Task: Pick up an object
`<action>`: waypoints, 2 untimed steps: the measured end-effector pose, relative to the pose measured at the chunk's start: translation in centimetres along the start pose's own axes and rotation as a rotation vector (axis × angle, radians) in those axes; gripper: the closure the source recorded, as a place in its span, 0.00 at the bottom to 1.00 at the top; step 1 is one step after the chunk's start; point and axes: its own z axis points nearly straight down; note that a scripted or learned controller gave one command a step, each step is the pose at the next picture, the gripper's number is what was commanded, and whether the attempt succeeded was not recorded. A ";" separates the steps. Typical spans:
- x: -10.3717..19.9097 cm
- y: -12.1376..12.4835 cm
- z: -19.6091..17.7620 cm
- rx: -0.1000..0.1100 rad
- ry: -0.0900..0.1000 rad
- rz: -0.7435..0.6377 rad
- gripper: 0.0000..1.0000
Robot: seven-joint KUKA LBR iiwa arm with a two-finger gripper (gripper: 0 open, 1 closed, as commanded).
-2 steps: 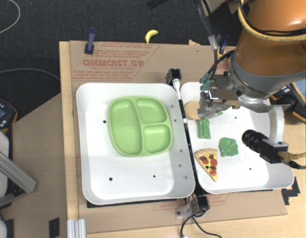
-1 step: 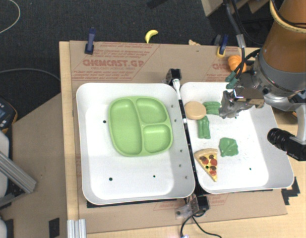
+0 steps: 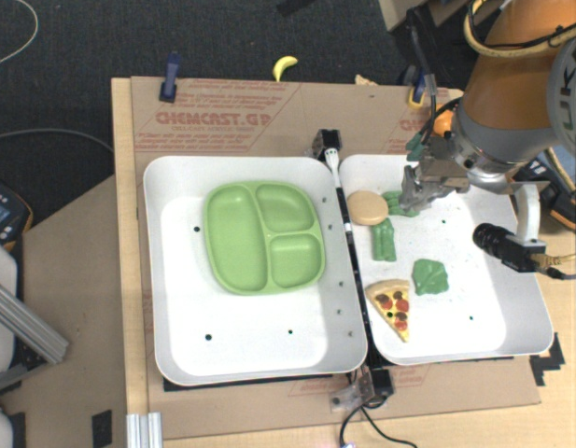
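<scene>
From above, the grey arm with its orange band reaches in from the right, and its two-finger gripper (image 3: 411, 200) is low in the right white bin (image 3: 512, 339), near the far left corner. If the tool is open or closed I cannot tell.

Just beside it lie a round tan bun (image 3: 368, 207) and a long green piece (image 3: 385, 240). Nearer to me are a green leafy piece (image 3: 430, 276) and a pizza slice toy (image 3: 393, 308). The left white bin (image 3: 175, 325) holds a light green divided plate (image 3: 265, 237).
</scene>
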 end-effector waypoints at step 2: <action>9.0 -5.8 -13.1 -0.021 0.005 -0.011 1.00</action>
